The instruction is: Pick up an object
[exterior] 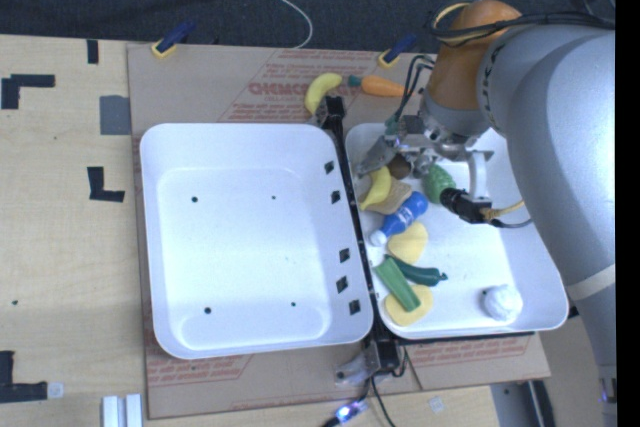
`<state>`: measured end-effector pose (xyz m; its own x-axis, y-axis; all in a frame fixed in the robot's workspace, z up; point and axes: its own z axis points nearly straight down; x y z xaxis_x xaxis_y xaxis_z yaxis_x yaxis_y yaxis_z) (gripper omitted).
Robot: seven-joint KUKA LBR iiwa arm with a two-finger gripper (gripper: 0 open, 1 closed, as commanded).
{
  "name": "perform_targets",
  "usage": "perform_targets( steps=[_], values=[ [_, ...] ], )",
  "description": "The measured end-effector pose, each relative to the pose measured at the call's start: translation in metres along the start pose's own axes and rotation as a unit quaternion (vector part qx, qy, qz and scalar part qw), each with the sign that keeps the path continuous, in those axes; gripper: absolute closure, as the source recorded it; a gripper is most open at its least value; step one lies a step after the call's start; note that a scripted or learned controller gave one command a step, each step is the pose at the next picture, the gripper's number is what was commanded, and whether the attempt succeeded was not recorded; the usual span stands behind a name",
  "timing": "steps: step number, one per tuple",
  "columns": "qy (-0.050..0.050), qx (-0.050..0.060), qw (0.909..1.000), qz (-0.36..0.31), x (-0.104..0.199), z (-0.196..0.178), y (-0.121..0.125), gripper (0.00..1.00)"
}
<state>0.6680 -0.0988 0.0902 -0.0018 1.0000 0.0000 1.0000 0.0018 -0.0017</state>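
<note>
My gripper (pixel 400 153) is down in the far left corner of the right bin (pixel 525 265), under the orange wrist band (pixel 470 65). Right below it lie a yellow piece (pixel 377 190) and a brown item (pixel 401 169). A green object (pixel 438 183) sits just to its right. A blue bottle (pixel 405 211) lies in front of the yellow piece. Nearer the front are a pale yellow item (pixel 409 240), a green cucumber (pixel 399 284), a dark green pod (pixel 421 272), a yellow slice (pixel 409 308) and a clear white object (pixel 500 301).
The left white bin (pixel 240 235) sits beside the right one, joined by a black-clipped divider (pixel 347 215). A banana (pixel 322 91) and a carrot (pixel 380 86) lie on the cardboard behind the bins. The grey arm (pixel 560 145) covers the right side.
</note>
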Motion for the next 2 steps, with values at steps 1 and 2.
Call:
perform_targets(
  steps=[1, 2],
  values=[
    [0.002, 0.006, 1.0000, -0.001, 0.001, -0.010, -0.001, 1.00],
    [0.001, -0.003, 1.0000, -0.003, 0.075, -0.099, -0.003, 1.00]
  ],
)
